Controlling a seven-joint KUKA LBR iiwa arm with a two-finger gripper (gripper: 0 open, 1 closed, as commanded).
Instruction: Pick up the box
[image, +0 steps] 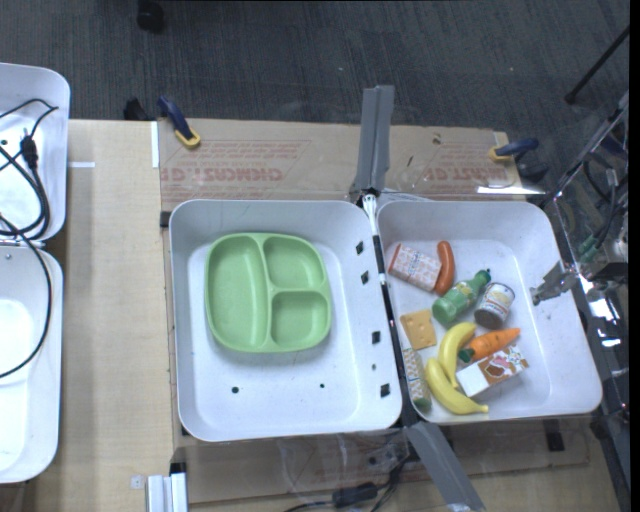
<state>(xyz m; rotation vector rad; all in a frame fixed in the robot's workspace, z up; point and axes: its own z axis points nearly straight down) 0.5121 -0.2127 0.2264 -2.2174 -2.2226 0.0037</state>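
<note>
At the three o'clock edge we see only a metallic, blurred part of the gripper (562, 282) above the right bin's rim (540, 215), and we cannot tell whether it is spread or pressed together. The box (492, 371) lies tilted at the right bin's five o'clock, touching the banana (449, 372) at its nine o'clock and the carrot (492, 342) at its twelve, with a can (494, 304), a green bottle (460, 297), a cracker (419, 328), a sausage (444, 267) and a pink packet (414, 265) crowded beyond. In the left bin (190, 330) we see a green divided plate (268, 292), well apart from the box.
</note>
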